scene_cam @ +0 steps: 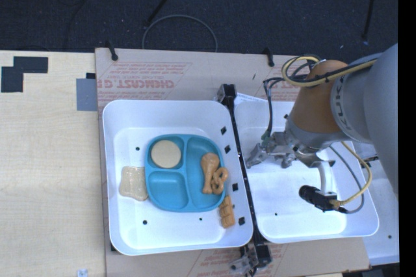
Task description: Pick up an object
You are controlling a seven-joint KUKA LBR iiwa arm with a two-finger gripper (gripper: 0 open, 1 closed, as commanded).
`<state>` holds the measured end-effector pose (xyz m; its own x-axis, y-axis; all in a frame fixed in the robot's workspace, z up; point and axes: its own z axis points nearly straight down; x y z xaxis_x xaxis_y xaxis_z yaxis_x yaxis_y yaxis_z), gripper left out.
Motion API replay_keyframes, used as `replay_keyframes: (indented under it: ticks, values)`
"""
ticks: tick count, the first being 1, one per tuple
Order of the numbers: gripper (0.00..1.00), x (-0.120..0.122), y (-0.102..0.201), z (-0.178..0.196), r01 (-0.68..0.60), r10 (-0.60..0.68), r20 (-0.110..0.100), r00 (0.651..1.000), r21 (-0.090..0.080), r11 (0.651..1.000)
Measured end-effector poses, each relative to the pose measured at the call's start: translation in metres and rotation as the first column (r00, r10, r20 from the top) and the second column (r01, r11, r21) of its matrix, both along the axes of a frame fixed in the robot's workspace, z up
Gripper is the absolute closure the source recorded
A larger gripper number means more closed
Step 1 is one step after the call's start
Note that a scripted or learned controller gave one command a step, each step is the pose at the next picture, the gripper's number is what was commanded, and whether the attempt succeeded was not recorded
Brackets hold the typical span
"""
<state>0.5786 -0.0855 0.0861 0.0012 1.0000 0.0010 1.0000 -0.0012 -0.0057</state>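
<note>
In the left bin [123,119] lies a blue divided tray [174,192]. A pale round disc [166,153] rests in its upper left compartment and a tan pretzel-shaped piece [212,173] in its right one. A beige slice [133,183] lies just left of the tray, and a small orange-brown piece [227,212] sits by the tray's lower right corner. My gripper [265,153] hangs low over the left part of the right bin [292,224], close to the divider and apart from all these objects. Nothing shows in its grasp.
The grey arm with its orange band [318,103] covers the upper right bin. A black connector with yellow cable [318,197] hangs off the wrist over the bin floor. A black clamp rail [237,165] divides the bins. Cardboard lies beneath them.
</note>
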Motion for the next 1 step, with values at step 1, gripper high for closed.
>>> replay_keyframes:
  ticks: [1]
  values:
    - [1.00, 0.0000, -0.0014, 0.0113, 0.005, -0.005, 0.000, 1.000, 0.000, 1.000]
